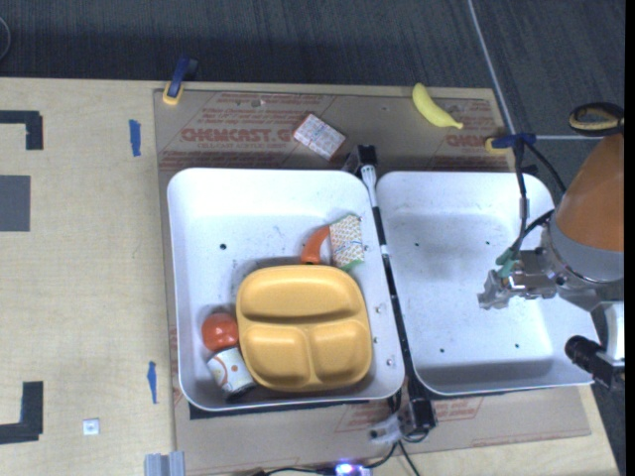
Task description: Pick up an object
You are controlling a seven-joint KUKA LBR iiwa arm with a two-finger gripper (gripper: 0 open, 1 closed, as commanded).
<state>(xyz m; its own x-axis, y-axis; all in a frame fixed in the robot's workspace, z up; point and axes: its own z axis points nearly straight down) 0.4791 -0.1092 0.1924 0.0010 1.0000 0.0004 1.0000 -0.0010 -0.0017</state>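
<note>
the large yellow moulded plastic tray with compartments (pixel 303 327) lies in the left white bin (pixel 198 201), filling its near half. it looks stiff, light and slick, too broad to span, so a raised rim or divider seems the likeliest hold. against the tray's left edge sit a small orange ball (pixel 218 330) and a white cup with orange marks (pixel 229 369); behind the tray lie an orange curved piece (pixel 316 243) and a patterned packet (pixel 346 239). the gripper (pixel 501 288) hangs over the right white bin (pixel 446 206), well apart from the tray; whether it is wide or narrow i cannot tell.
</note>
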